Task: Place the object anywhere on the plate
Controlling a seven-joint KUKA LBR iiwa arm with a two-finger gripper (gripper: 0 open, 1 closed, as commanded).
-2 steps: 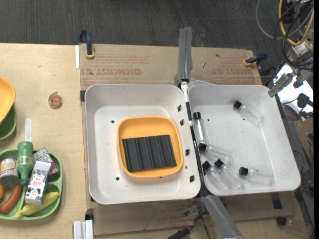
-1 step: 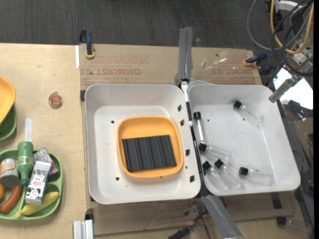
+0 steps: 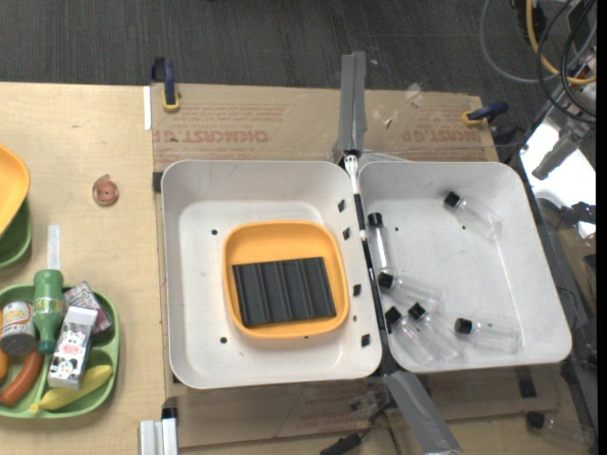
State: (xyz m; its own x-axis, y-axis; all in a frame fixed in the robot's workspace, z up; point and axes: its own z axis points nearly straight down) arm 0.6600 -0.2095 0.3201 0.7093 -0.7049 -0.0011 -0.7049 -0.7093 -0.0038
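Note:
An orange square plate (image 3: 285, 232) sits in the middle of the left white bin (image 3: 190, 254). A dark grey ridged rectangular block (image 3: 285, 290) lies flat on the plate, inside its rim and slightly toward the front. The right white bin (image 3: 446, 254) holds several clear vials with black caps: one near the back (image 3: 471, 210), one along the left wall (image 3: 377, 240), and others clustered at the front (image 3: 413, 325) and front right (image 3: 486, 333).
On the wooden bench at the left stands a green tray (image 3: 100, 387) of toy food and bottles, with an orange bowl (image 3: 9, 192) behind it. A small pink disc (image 3: 105, 191) lies nearby. Cables and equipment (image 3: 560, 55) crowd the right side.

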